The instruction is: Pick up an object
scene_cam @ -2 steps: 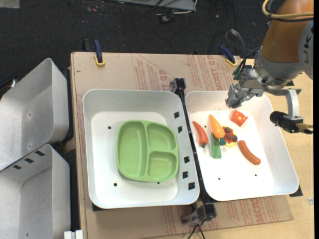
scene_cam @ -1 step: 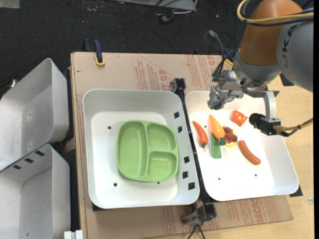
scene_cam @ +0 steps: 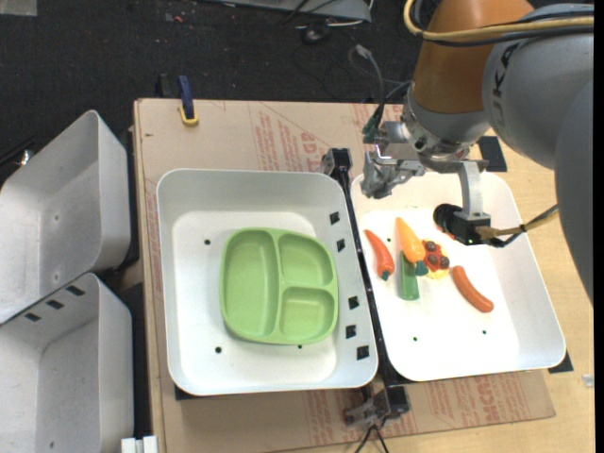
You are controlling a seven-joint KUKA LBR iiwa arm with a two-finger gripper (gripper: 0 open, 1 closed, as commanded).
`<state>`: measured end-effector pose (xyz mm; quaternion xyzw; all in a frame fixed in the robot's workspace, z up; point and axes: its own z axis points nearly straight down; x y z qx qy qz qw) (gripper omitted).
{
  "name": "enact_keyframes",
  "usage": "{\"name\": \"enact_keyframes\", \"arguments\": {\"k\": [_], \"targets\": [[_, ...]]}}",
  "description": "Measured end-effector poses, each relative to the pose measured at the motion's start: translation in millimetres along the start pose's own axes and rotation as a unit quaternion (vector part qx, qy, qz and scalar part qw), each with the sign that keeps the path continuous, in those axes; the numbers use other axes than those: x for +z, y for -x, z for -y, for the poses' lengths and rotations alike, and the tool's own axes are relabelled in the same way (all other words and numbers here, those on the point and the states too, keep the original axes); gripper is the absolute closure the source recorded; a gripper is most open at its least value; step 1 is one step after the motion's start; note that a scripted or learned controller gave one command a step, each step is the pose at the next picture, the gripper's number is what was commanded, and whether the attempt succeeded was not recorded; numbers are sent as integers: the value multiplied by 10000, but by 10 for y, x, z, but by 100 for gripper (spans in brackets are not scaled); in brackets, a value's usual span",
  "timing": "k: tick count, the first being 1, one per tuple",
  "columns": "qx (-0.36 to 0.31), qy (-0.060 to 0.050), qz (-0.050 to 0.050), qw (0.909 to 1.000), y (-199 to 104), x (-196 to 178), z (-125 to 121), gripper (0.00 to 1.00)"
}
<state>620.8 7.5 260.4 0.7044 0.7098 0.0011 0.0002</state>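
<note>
Right bin (scene_cam: 528, 338): toy vegetables (scene_cam: 411, 253), sausage (scene_cam: 471, 289). Left bin (scene_cam: 179, 281): green plate (scene_cam: 279, 286). Gripper (scene_cam: 377, 185) above right bin's far corner; grip state unclear.

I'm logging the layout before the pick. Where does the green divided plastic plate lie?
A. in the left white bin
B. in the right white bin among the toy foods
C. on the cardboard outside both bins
A: the green divided plastic plate lies flat inside the left white bin, apart from the toy foods.
</note>
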Motion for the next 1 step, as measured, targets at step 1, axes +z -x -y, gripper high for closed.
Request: {"name": "enact_keyframes", "arguments": {"k": [1], "targets": [[1,-18,0,10000,-572,198,-52,100]]}}
